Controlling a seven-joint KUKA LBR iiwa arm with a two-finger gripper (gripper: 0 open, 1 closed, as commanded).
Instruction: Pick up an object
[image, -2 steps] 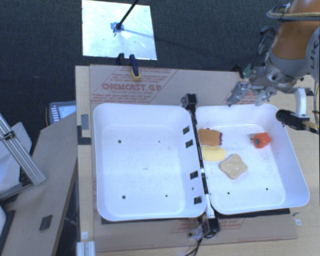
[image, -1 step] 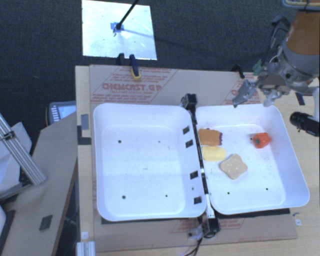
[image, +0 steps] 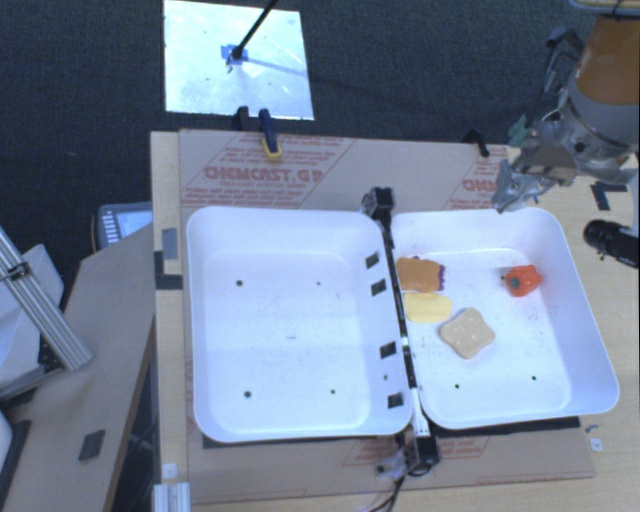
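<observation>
So, 2 shallow white bins are seen side by side on the bench, joined down the middle by a dark hinge-like strip. The left bin (image: 285, 320) is shown with just its small dark dots on the floor. All 4 objects are found in the right bin (image: 560, 380).

An orange block (image: 419, 274) is parked right by the divider, near the bin's upper left, with a bit of purple peeking out at its right edge. Just below it, touching or nearly so, a flat yellow piece (image: 428, 308) is laid. A tan, toast-shaped piece (image: 467, 333) is placed just beside that, lower and to the right (corner to corner with the yellow one, contact can't be told). A small red-orange object (image: 522, 280) with a greenish spot is set well apart from those 3, toward the right wall.

The arm is seen coming in at the top right, orange band visible above the wrist. The gripper (image: 512, 193) is held over the far rim of the right bin, near its upper right corner, above and clear of all the objects. Nothing is seen between its fingers; whether the jaws are open or closed can't be told from this angle, as the tips are too small and blurred.

A brown board printed with red lettering is laid under both bins.
</observation>
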